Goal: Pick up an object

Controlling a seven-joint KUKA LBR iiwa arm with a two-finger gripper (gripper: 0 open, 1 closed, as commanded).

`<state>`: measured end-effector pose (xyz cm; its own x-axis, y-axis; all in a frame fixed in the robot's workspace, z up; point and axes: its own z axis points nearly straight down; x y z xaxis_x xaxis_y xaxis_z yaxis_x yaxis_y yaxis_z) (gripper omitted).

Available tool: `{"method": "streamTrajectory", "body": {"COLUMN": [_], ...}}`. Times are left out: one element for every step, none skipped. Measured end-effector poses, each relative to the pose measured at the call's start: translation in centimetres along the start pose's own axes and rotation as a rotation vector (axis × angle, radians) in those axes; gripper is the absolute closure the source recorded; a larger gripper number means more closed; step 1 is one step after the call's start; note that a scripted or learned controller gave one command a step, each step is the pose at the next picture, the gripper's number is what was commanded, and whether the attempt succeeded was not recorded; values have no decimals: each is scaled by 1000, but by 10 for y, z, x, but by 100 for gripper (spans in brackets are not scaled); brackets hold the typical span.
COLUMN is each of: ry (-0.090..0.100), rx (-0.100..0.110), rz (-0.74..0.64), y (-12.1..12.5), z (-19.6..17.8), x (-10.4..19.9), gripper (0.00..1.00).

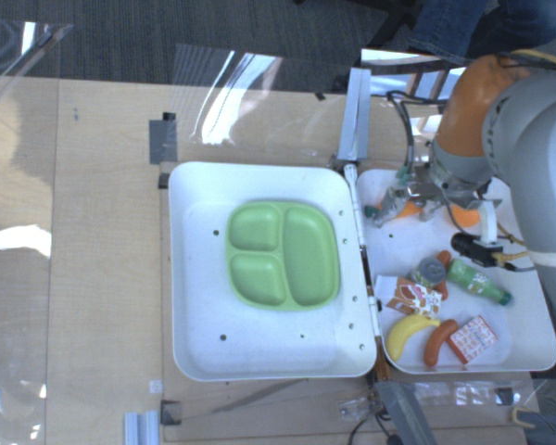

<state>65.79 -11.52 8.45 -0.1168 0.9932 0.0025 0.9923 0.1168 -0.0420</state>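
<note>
A pale wood-grain table is seen from above, its smooth top crossed by reflections from a clear sheet. Two shallow white plastic bins with rounded corners are set side by side on it. The left bin is taken up by a matte green divided plate, moulded into three rounded compartments. The grey arm, smooth and cylindrical with an orange band above the wrist, is brought in from the right over the far end of the right bin.

The pincer, a metallic assembly with cables, is lowered into the far left corner of the right bin, beside an orange piece. Whether its fingers are spread or closed cannot be told, and nothing can be seen held between them.

The loose objects are gathered in the near half of the right bin. A green bottle is laid on its side, with a small round grey lid-like item just left of it. A crumpled red-and-white printed packet lies below that. A curved yellow banana, a glossy reddish sausage shape and a small red-and-white carton are lined up near the front wall.
</note>
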Motion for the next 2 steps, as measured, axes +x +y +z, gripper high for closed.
{"method": "streamTrajectory", "body": {"ry": [-9,-7], "rx": [3,3], "rz": [4,1], "y": [1,1], "z": [0,0], "x": [3,2], "gripper": [0,0]}}
